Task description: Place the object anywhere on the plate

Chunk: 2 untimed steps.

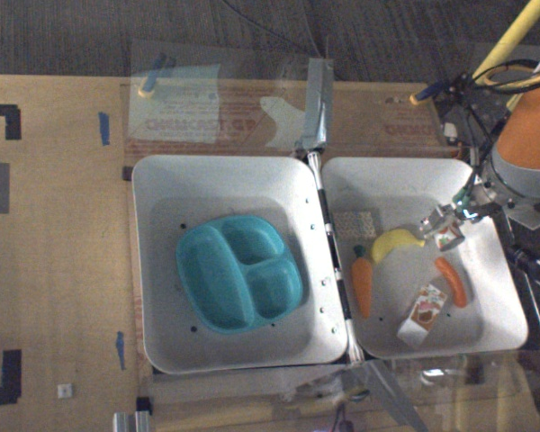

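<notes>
Claw [447,220] grip state unclear, beside banana [394,242]; carrot [362,286], sausage [451,281], carton [423,313] near.

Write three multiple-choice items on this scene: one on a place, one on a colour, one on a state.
1. Where does the plate lie?
A. left bin
B. right bin
C. on the bench outside the bins

2. What colour is the plate?
A. red
B. teal
C. yellow

3. How does the carton stand?
A. upright
B. lying on its side
C. stacked on the plate

Key: 1 A, it sits in the left bin. 2 B, its three compartments are teal. 3 B, it lies flat on the floor of the right bin, near the carrot and the banana.
</notes>
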Motion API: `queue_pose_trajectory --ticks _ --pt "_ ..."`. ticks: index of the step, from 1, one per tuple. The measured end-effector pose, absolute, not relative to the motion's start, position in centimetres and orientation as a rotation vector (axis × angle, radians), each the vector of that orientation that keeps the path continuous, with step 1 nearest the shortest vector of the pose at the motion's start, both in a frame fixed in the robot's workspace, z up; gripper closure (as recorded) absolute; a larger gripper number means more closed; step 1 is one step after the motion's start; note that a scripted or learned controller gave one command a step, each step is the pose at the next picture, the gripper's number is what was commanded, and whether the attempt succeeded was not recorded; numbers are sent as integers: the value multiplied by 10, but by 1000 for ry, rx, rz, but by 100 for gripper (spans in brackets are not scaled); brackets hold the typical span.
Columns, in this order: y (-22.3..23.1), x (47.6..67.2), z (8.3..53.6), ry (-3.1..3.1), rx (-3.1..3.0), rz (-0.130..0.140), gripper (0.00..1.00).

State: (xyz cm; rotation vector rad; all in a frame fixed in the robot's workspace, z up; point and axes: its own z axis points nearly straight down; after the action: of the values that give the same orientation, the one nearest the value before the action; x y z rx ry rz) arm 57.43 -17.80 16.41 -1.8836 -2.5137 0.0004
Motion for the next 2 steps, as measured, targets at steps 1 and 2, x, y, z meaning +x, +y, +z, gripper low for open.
queue_pose_trajectory --ticks 1,2 --pt "-87 640 184 -2746 -1533 -1 100" --pt "-3 604 209 -2831 -1357 1 100"
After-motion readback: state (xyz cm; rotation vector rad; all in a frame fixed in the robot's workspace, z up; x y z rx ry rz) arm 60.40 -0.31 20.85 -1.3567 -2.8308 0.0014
